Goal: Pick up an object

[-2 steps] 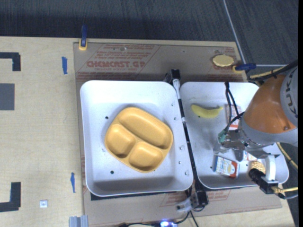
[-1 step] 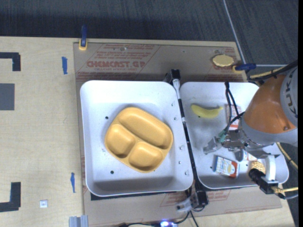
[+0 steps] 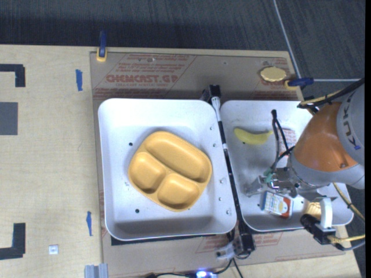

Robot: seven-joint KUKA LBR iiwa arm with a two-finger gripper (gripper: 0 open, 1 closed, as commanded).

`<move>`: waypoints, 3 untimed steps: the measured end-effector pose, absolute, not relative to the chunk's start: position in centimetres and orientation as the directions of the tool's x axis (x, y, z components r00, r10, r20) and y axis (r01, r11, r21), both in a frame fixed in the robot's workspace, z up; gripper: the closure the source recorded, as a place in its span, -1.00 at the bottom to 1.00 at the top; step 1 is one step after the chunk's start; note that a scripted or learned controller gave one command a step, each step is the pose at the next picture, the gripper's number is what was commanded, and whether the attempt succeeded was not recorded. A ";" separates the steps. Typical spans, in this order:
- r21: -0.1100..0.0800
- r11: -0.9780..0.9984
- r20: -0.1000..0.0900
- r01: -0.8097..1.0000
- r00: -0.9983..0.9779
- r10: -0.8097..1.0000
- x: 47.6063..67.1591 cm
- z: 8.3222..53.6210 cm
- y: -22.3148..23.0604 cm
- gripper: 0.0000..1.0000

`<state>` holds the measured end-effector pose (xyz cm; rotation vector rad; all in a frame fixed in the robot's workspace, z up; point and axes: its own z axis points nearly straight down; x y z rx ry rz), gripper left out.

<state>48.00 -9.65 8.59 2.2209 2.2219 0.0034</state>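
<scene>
- Yellow moulded tray (image 3: 168, 169), three compartments, lies tilted in the left bin (image 3: 110, 155).
- Right bin (image 3: 246, 213) contains a small yellow banana-shaped piece (image 3: 252, 135) near its far wall and a small printed carton (image 3: 276, 204) with red and blue markings near its near wall.
- Arm (image 3: 324, 146), grey with an orange band, reaches over the right bin from the right.
- Gripper (image 3: 278, 181) sits low in the right bin, just above the carton and either touching it or just beside it; which one cannot be determined.
- Gripper state: cannot tell. The wrist and cable bundle (image 3: 281, 135) obscure it.
- Task object: the carton appears to be the candidate, judging by proximity. It rests on the bin floor, not lifted.
- Risk 1: the carton lies flat, so the gripper may close over its top and slip off.
- Risk 2: the carton sits near the bin's near wall; a lateral push could jam it against the wall.
- Risk 3: loose cables at the wrist could snag on the bin rim.
- Worktop (image 3: 46, 155) to the left carries only tape marks.
</scene>
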 end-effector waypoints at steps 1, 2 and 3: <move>0.008 0.000 -0.002 1.000 0.000 1.000 48.2 9.7 -9.7 1.00; 0.001 0.002 0.001 1.000 -0.002 1.000 52.8 18.5 -2.9 1.00; 0.000 0.001 0.000 1.000 -0.001 1.000 52.8 18.5 -3.0 -1.00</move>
